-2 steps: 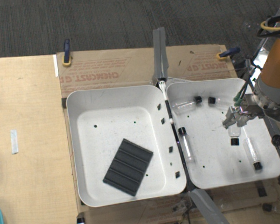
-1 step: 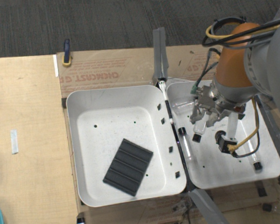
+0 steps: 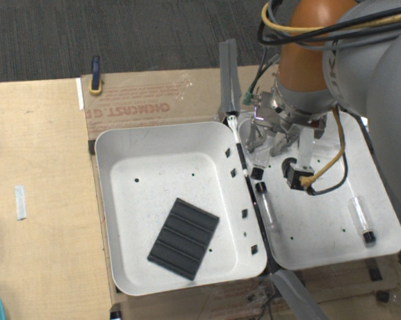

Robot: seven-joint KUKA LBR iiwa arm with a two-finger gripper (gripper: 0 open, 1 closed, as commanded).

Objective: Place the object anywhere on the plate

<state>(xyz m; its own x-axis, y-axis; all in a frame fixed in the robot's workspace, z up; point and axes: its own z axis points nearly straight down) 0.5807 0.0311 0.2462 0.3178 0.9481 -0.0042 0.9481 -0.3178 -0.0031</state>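
over the right bin's (image 3: 375,245) upper left hangs the claw (image 3: 272,141); grip state cannot be told. the marker (image 3: 361,220) lies near that bin's lower right, well apart. dark plate (image 3: 184,238) lies in left bin (image 3: 120,198).

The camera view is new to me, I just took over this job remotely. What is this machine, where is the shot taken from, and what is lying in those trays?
This is one fixed camera above the bench, looking down at a slant. The grey machine with the orange band is a robot arm reaching in from the right; its gripper hangs over the upper left part of the right bin. The left bin holds a dark, ridged rectangular plate, lying flat at an angle. In the right bin, a small clear tube with a dark end lies near the right edge. I cannot make out anything held by the gripper.
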